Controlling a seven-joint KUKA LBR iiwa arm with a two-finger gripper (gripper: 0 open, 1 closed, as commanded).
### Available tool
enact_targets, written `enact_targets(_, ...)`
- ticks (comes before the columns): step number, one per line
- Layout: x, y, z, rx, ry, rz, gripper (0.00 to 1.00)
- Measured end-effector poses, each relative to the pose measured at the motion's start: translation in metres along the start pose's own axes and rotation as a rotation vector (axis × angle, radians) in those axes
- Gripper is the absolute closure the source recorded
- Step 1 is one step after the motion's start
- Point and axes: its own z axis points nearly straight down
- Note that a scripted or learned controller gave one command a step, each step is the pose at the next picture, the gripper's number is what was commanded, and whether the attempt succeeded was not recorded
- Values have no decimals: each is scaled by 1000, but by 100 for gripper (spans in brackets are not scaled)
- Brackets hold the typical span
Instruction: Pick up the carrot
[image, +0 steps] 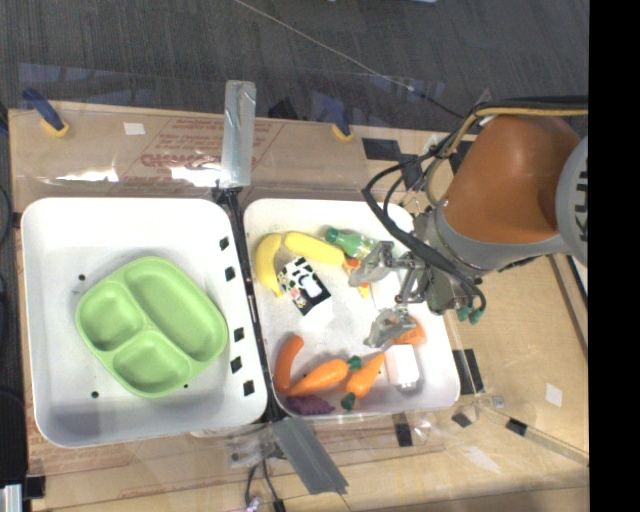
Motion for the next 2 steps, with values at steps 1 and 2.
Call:
enact_targets(1,-40,-34,84,-3,7,118,0)
enact_targets(2,25,-12,168,-2,1,24,0)
